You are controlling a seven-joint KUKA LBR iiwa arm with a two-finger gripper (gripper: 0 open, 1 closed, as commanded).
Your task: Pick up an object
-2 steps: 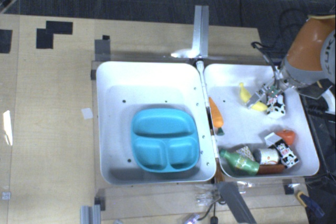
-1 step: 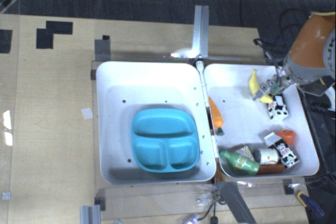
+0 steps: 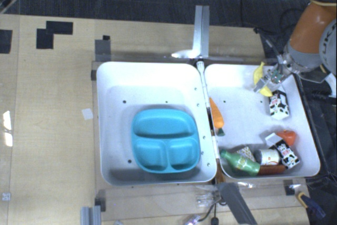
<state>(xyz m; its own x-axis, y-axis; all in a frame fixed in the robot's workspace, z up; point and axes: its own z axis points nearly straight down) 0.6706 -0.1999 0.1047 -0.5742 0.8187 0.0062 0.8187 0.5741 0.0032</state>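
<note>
- The grey arm with its orange band reaches in from the right over the right-hand shallow white bin; its pincer hangs at that bin's far right corner, right at a small yellow banana-shaped toy.
- Whether the pincer stands wide or narrow I cannot tell; the yellow toy sits against it, but nothing visibly lies between its tips.
- The yellow toy looks like smooth moulded plastic, light and stiff, probably a bit slippery; I judge the best hold is across its narrow middle, since the curved ends would likely slide out.
- Just beside it lies a small black-and-white patterned carton, flat-sided and easy to squeeze square.
- Against the divider rests a slim orange carrot-shaped toy; tapered, so it may pivot.
- Along the near wall a green plastic bottle, a second black-and-white carton and a red-orange piece crowd together, touching.
- The left-hand white bin holds a glossy blue compartment tray; rigid, broad and awkward to pinch.
</note>
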